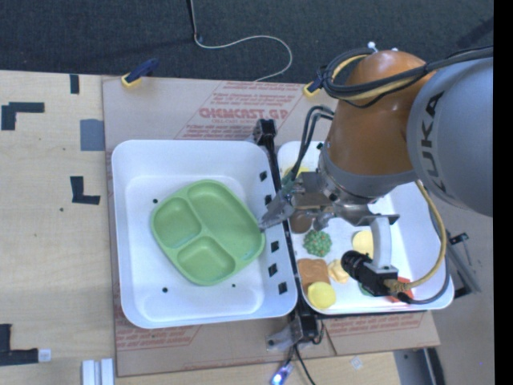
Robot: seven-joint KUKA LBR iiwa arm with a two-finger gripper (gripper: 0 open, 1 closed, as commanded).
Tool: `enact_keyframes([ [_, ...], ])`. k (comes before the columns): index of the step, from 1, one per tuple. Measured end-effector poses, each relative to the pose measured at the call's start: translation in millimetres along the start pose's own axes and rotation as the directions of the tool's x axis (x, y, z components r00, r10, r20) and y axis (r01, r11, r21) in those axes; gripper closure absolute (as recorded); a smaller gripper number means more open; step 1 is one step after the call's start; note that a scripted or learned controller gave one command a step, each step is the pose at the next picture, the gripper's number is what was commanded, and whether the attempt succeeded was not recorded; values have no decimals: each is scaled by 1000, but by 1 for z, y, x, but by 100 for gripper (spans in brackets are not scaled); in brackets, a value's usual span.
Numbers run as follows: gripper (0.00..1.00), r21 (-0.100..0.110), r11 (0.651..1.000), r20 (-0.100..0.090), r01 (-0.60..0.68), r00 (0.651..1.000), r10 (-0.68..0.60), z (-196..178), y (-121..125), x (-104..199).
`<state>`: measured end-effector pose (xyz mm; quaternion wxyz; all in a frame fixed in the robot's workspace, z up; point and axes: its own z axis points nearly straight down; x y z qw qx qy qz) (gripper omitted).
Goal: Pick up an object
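My gripper (298, 212) hangs low over the left side of the right bin (425, 299), close to the divider between the two bins. Just below it lies a green bumpy broccoli-like piece (317, 242). A brown piece (312, 272) and a yellow lemon-like ball (322, 296) lie nearer the front. A round yellow item (362, 239) and a small yellow bit (338, 273) lie to the right. The arm's orange band (377, 127) and grey body hide most of the bin behind the gripper.
The left bin (136, 215) holds a green divided plate (208, 231), tilted across its middle. A black part of the arm's fittings (365, 273) with a red tip (401, 293) crosses the right bin's front. Black clips (272, 251) line the divider.
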<state>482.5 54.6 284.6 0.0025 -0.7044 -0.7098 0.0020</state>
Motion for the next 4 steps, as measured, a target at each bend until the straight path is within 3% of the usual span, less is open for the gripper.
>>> enact_keyframes([
  [1,100,-2,1000,1,-5,1000,5,-12,0,-4],
  [3,100,-6,1000,0,-5,1000,5,-40,2,21],
  [4,100,-7,1000,1,-6,1000,6,-75,1,17],
])
